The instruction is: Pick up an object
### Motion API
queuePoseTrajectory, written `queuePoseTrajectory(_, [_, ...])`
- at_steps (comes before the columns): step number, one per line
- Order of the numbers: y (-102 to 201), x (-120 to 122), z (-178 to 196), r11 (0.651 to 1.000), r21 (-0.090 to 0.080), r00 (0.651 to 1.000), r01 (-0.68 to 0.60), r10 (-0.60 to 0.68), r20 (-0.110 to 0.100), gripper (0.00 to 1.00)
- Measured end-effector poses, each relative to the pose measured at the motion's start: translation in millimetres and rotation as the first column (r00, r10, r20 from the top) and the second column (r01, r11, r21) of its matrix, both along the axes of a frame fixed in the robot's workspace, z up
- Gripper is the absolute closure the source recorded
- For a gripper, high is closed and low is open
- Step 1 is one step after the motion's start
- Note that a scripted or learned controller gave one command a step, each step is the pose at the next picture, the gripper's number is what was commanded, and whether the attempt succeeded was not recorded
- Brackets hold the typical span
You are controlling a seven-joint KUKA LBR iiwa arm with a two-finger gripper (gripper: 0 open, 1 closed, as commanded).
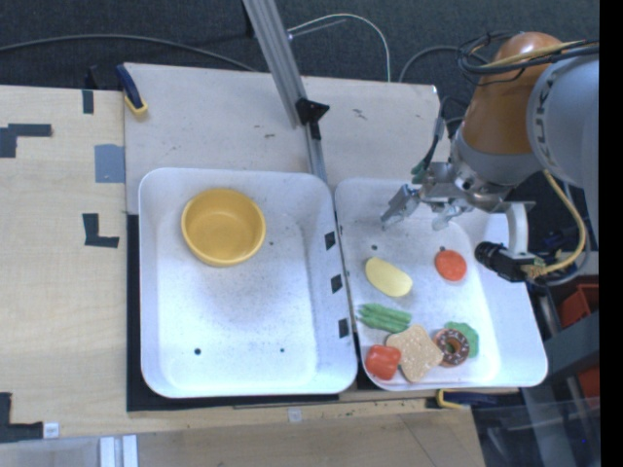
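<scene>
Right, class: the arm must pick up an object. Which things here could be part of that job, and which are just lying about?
Part of the job:
gripper
yellow lemon
tomato
green beans
bread slice
doughnut
red pepper

Just lying about:
yellow bowl
yellow-tipped clamp

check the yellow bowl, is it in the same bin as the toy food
No, the yellow bowl sits alone in the left bin, while the toy food lies in the right bin.
</scene>
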State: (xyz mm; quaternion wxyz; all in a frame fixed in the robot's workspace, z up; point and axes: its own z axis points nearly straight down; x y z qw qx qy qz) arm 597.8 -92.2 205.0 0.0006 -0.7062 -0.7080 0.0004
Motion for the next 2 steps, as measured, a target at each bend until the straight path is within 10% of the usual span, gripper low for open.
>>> queuePoseTrajectory(2, [0, -6, -64, 1.0, 0.0, 1.0, 0.002, -0.002, -0.007, 0.0])
